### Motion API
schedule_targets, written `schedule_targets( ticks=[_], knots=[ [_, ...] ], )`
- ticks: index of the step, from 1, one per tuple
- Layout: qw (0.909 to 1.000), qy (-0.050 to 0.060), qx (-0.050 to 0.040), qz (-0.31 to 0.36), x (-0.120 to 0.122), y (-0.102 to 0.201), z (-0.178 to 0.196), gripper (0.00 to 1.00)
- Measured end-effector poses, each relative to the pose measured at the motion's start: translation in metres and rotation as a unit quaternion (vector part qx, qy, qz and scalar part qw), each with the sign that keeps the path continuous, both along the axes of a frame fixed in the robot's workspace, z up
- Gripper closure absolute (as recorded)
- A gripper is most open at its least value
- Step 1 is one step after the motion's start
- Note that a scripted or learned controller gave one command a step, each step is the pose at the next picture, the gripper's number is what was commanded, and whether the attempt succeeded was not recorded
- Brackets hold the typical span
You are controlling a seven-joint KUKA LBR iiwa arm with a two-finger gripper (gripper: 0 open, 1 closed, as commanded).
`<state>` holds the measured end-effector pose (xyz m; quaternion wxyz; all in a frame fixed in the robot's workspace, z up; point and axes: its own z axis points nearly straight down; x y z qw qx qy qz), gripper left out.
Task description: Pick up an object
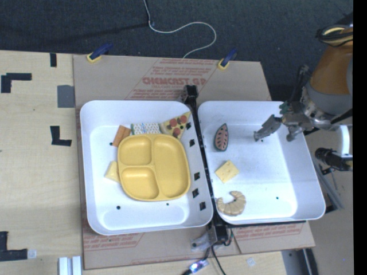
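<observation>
The end effector [277, 128] is seen poised over the upper right part of the right bin [298, 208], its fingers spread and nothing held between them. Three candidates are laid out in that bin, all to the view's left of it: the watermelon slice [222, 137] nearest, standing with its long axis running up and down the view; the cheese wedge [227, 171] lower, near the bin's middle; the croissant [232, 203] lowest, by the near wall. The slice is judged the likeliest target, so a short leftward reach would be called for. The yellow plate [153, 167] is left in the left bin [94, 211], well apart.
</observation>
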<state>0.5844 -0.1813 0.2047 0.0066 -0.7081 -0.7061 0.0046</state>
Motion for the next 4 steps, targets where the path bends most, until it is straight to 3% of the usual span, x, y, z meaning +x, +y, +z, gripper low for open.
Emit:
schedule_targets(
  ticks=[1, 3, 4],
  knots=[
    [1.0, -0.007, -0.0014, 0.002, 0.003, 0.0, 0.009, 0.0],
    [1.0, -0.005, -0.0014, 0.003, 0.003, 0.005, -0.101, 0.0],
    [1.0, -0.007, -0.0022, 0.003, 0.003, 0.005, -0.121, 0.0]
  ],
)
